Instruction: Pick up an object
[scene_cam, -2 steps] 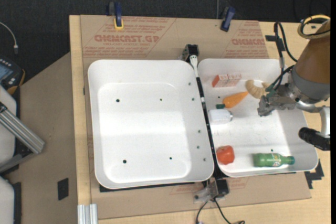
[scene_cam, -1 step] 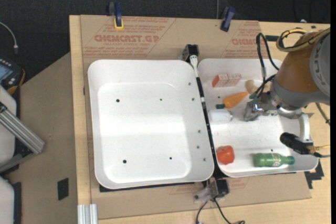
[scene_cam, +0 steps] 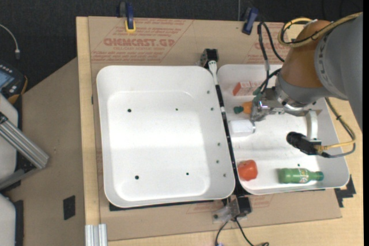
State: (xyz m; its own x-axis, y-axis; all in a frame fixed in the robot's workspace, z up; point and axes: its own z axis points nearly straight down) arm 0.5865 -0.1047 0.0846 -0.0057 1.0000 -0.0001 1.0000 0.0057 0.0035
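Two bins sit side by side on the bench (scene_cam: 86, 124). The right bin (scene_cam: 337, 141) holds a bottle (scene_cam: 300, 176) (lying down) near its front, with a tomato (scene_cam: 248, 169) to the bottle's left.

Up top-down on the bench (scene_cam: 86, 124), two white bins sit side by side. The left bin (scene_cam: 115, 95) takes the middle of the frame. In the right bin (scene_cam: 340, 173), the grey arm (scene_cam: 340, 60) with its orange band reaches in from the right, and the gripper (scene_cam: 258, 109) hangs low over a white block (scene_cam: 242, 127). A red object (scene_cam: 248, 169) lies at the lower left of that bin, a green bottle (scene_cam: 300, 176) on its side just right of it, and a small red piece (scene_cam: 237, 89) near the top.
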